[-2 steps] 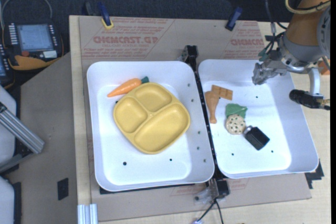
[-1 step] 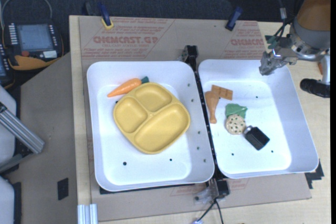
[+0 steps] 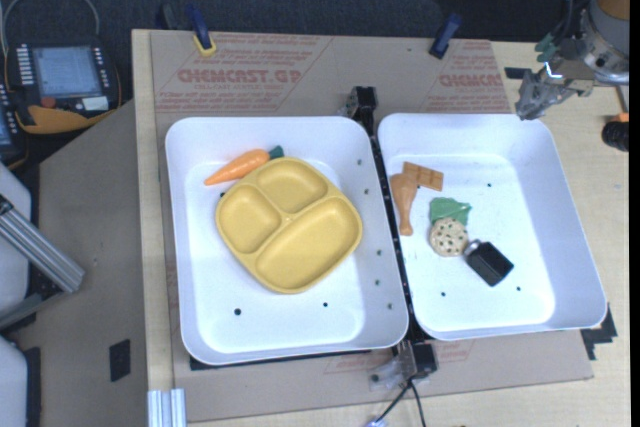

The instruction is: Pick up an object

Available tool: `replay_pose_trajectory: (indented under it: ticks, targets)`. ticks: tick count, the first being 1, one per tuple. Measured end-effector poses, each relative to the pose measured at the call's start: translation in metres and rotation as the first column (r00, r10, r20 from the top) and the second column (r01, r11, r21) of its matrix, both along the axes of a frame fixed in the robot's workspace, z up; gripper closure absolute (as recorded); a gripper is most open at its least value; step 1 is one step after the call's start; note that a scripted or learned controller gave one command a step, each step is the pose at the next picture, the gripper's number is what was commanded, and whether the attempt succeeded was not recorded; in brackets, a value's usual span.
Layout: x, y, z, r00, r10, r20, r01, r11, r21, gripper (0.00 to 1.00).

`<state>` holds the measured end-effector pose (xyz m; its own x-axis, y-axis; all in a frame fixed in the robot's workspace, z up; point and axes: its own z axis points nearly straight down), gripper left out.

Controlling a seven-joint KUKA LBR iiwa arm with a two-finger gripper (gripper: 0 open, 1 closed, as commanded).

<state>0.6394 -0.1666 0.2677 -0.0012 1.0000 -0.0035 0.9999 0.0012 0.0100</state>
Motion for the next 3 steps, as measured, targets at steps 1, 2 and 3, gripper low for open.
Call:
replay_pose_trajectory:
  ticks: [1, 2, 3]
  targets:
    - [-0.004, 0.052, 0.003, 1.000, 0.004, -0.010, -0.004, 1.000, 0.005, 1.00]
    - [-0.009, 0.103, 0.003, 1.000, 0.004, -0.012, -0.004, 1.000, 0.006, 1.00]
    - [-0.025, 0.158, -0.009, 1.000, 0.005, -0.014, -0.005, 1.000, 0.006, 1.00]
